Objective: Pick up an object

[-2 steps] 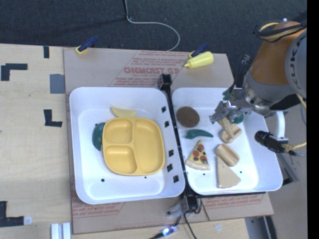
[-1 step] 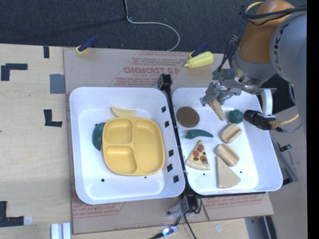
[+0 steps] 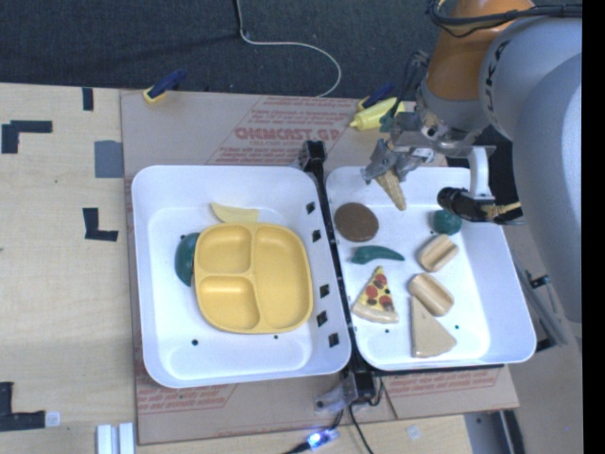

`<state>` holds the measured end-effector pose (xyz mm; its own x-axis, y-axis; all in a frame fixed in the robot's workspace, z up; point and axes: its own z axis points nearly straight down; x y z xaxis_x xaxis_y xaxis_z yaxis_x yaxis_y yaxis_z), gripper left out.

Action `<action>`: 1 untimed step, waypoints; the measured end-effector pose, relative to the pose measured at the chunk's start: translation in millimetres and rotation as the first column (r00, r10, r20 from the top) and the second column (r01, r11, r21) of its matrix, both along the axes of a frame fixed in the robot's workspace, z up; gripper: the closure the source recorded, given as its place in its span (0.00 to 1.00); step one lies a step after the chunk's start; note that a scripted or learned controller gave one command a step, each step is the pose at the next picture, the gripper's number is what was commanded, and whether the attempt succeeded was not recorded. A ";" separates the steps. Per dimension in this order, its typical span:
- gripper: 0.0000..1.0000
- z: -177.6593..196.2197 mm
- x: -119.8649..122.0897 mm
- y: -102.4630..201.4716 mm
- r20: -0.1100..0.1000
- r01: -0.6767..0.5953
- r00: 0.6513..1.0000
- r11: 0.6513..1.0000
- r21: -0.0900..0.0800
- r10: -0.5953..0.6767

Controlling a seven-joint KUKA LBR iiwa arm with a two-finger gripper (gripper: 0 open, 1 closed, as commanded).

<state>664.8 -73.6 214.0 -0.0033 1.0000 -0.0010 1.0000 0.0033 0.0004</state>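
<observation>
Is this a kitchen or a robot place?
Most likely a robot lab, not a kitchen. A robot arm reaches over two white bins on a cardboard-covered bench, and the food, like the pizza slice, looks like toys. A yellow divided plate sits there too.

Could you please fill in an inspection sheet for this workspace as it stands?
Surface: left bin and right bin side by side on cardboard.
Job's things: right bin holds pizza slice, brown disc, green pepper, two buns, wedge, teal piece, cone.
Clutter: yellow tray in left bin.
Grippers: gripper over the cone; grasp unclear.
Cables: white cable behind the bins.
Surroundings: dark floor.
</observation>
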 end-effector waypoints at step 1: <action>1.00 16.0 -0.8 3.0 0.000 0.002 1.000 1.000 0.000 -0.002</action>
